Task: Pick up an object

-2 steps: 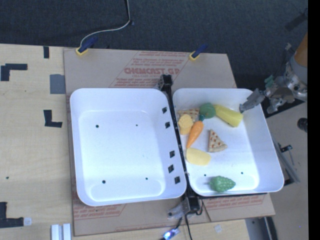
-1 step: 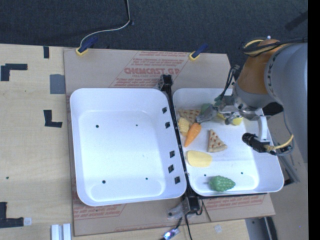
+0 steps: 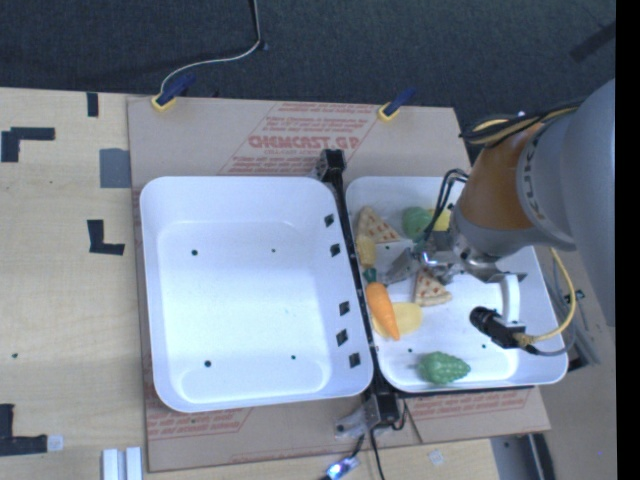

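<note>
The grey arm with its orange band (image 3: 505,183) reaches in from the right over the right-hand shallow white bin (image 3: 545,368). Its two-finger gripper (image 3: 428,260) sits low in the middle of that bin; I cannot tell how the tool is set.

The toys crowd the bin's left half. A tan wedge with pale dots (image 3: 375,226) lies at the far left, a round green piece (image 3: 418,219) just beside it. A second tan wedge (image 3: 431,290) lies just beside the gripper. An orange carrot (image 3: 381,310) runs along the left wall, touching a yellow lump (image 3: 407,317). A leafy green piece (image 3: 443,368) rests near the near rim.

The left-hand white bin (image 3: 165,203) offers open floor.
</note>
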Robot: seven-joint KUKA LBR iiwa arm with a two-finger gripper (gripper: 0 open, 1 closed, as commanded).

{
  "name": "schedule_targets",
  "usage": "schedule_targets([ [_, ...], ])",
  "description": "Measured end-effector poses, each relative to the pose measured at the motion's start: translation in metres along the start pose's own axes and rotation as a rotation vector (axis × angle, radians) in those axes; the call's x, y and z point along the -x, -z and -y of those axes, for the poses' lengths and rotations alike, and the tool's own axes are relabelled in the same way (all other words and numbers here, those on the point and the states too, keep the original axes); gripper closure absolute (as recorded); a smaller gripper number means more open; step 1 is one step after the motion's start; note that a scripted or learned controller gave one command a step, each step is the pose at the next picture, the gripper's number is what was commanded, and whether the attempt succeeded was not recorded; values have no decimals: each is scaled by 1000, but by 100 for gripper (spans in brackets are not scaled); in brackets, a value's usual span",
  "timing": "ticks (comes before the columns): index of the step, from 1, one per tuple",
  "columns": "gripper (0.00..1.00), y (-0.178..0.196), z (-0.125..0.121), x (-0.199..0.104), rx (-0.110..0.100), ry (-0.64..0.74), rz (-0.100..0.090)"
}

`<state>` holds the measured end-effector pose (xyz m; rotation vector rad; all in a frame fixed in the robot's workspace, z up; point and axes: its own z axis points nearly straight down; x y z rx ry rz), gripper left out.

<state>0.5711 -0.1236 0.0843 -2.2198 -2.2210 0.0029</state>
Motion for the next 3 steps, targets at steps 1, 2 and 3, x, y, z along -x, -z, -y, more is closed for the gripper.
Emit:
schedule_targets([
  [1, 100, 10, -2, 1, 2, 1, 1],
  [2, 100, 106, -21, -61, 10, 8, -1],
  [3, 100, 138, -35, -116, 5, 7, -2],
])
